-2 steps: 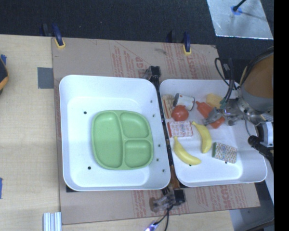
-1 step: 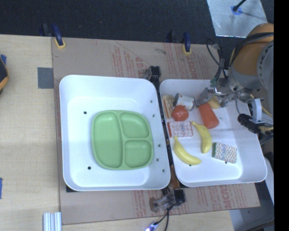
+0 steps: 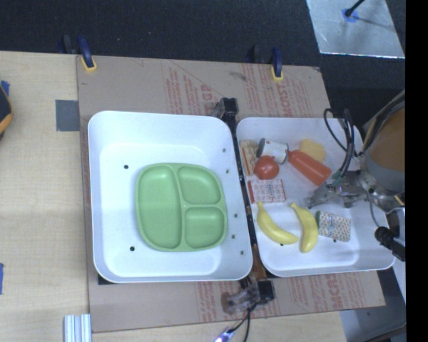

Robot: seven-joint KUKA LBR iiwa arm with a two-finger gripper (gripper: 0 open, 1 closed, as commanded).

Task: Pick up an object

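We see the gripper [image 3: 333, 193] low over the right bin [image 3: 357, 261], near a small packet [image 3: 334, 226] and two bananas [image 3: 291, 226]; we cannot tell its state.

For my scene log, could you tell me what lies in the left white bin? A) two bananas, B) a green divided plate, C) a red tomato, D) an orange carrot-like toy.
B: the green divided plate lies alone in the left bin, while the two bananas, the red tomato and the orange carrot-like toy all lie in the right bin.
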